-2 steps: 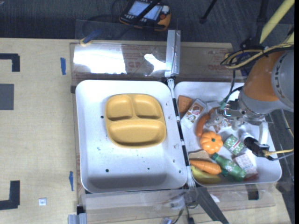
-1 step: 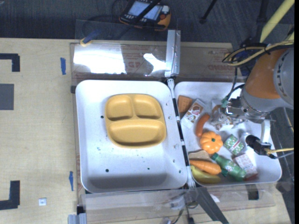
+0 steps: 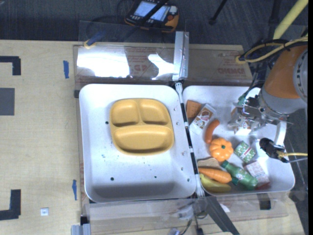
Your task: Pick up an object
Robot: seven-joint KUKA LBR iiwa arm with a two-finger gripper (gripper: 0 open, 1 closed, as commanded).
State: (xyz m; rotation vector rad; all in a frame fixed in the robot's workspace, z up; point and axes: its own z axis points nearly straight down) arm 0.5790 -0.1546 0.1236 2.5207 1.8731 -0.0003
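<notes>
The end effector [image 3: 246, 117] hangs over the far right of the right white bin [image 3: 288, 177]; its grip state I cannot tell. The small orange plastic pumpkin [image 3: 221, 149] lies just left and nearer, beside an orange carrot [image 3: 212, 130] running far-near.

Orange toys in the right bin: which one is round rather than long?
The pumpkin, squat and ribbed with a green stem. The carrots beside it and below it are long and tapered.
</notes>
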